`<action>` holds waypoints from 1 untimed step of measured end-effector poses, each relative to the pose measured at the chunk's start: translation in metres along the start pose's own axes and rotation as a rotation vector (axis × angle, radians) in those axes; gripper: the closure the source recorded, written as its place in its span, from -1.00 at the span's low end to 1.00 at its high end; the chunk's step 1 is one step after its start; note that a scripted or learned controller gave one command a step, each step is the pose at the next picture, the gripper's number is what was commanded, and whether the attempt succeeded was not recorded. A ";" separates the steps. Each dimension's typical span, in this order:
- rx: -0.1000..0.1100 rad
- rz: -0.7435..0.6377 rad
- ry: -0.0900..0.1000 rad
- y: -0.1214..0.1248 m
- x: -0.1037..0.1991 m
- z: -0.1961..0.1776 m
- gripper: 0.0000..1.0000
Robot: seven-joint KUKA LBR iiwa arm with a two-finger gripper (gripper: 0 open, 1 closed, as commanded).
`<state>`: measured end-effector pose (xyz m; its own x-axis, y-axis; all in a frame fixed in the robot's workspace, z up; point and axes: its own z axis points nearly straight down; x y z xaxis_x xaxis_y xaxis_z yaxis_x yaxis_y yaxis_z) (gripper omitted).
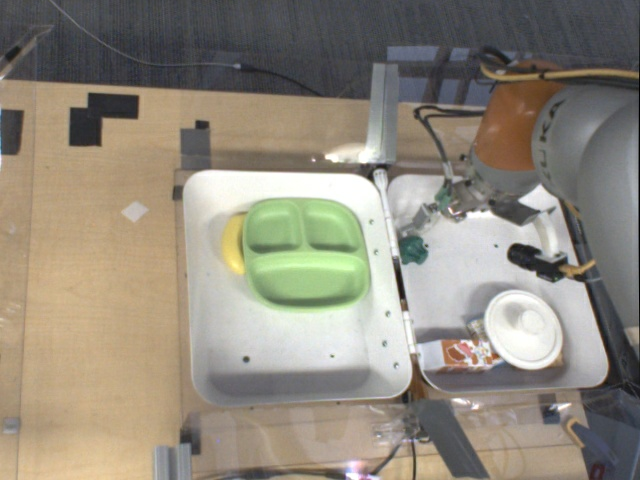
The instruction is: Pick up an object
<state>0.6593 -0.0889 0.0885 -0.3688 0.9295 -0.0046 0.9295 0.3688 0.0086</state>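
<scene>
My gripper [437, 211] hangs over the far left corner of the right bin [590, 368], reaching in from the right. Just below and left of it, a small teal object [413, 250] lies against the bin's left wall. Whether the gripper touches it I cannot tell. A white round lidded bowl [522, 329] sits at the near right of the same bin. An orange and white packet [463, 354] lies next to the bowl, along the front wall.
The left bin [290, 368] holds a green divided plate [304, 251] with a yellow object [232, 245] partly tucked under its left edge. A metal divider [392, 258] separates the two bins. The grey arm with its orange band [515, 118] covers the right bin's far right corner.
</scene>
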 end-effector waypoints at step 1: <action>0.001 -0.111 0.001 -0.055 0.011 0.000 -1.00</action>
<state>0.6041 -0.0995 0.0879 -0.4692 0.8831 -0.0046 0.8830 0.4692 0.0075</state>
